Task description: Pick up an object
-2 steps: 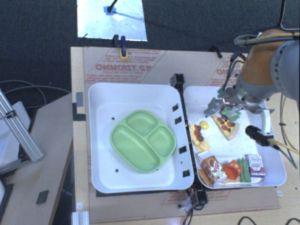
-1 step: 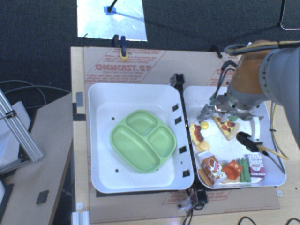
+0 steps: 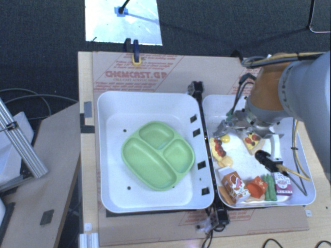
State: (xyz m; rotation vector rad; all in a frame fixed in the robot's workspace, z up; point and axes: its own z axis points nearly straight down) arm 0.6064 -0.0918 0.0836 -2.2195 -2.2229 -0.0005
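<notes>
Dark carpet lay around a pale bench point(image 3: 87, 138) topped with a printed cardboard sheet point(image 3: 155, 74), and a shiny foil square point(image 3: 123, 14) sat on the floor beyond it. Coming in from the right, the grey arm point(image 3: 305, 87) with its orange band hid the far right corner of the right bin point(image 3: 305, 192) and was itself cut off at the frame edge. Its gripper point(image 3: 225, 129) hung low over that bin's far left part, lost in a tangle of metal and cables, so whether the jaws were spread or pressed together could not be told. Well to the left of the jaws, the left bin point(image 3: 111, 185), smooth white plastic, held a glossy green divided plate point(image 3: 158, 156) lying flat. All the toy food lay in the right bin. Farthest toward the near wall from the jaws stood a printed carton point(image 3: 234, 185), its long axis slanting toward the near right corner, then an orange-red piece point(image 3: 257, 187), a green piece point(image 3: 270, 186) and a small pink carton point(image 3: 282, 184), their shapes hard to make out. Just right of the jaws lay a pizza slice point(image 3: 252, 141), a wedge. Just beneath the jaws a lumpy red-and-yellow fruit piece point(image 3: 220, 150) ran lengthwise along the bin's left wall.
</notes>
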